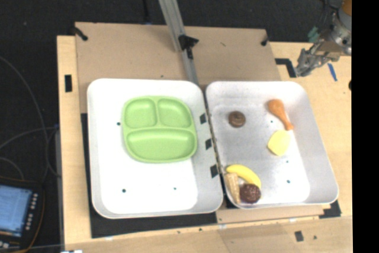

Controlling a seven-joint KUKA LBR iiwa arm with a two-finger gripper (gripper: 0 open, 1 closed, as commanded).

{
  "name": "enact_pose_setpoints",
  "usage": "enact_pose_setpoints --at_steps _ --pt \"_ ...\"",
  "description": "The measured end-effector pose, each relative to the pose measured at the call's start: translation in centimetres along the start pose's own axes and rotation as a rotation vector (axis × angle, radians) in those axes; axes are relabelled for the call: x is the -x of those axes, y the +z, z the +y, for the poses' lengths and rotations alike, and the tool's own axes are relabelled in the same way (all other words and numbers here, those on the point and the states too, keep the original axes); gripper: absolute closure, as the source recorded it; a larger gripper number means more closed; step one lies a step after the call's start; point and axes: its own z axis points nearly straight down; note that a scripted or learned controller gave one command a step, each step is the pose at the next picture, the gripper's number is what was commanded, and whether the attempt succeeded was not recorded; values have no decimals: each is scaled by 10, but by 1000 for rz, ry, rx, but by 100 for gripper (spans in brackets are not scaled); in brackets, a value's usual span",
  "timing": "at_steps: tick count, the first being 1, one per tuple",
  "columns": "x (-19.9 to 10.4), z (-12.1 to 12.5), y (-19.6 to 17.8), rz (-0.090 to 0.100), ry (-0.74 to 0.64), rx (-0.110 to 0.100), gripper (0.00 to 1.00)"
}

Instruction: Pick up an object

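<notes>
Candidate objects all lie in the right bin: a brown round piece near the back left, an orange drumstick-shaped item at back right, a pale yellow wedge just in front of it. At the front left corner sit a banana, a dark round ball touching it, and a tan piece against the wall. Left bin carries a green divided plate, three compartments, nothing on it. Tool hangs at the far right, above the worktop behind the right bin's back corner, well apart from every object. Too small and blurred; cannot tell its state, and nothing is visibly carried. Judgement: pick not started. Reach, descent, grasp and lift all left. Drumstick looks the nearest target.
</notes>
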Motion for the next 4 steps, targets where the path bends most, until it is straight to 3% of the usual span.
enact_pose_setpoints --at_steps 2,4 --pt "-105 -6 25 3 -1 -7 100" --pt "-204 -28 17 5 -3 -7 100"
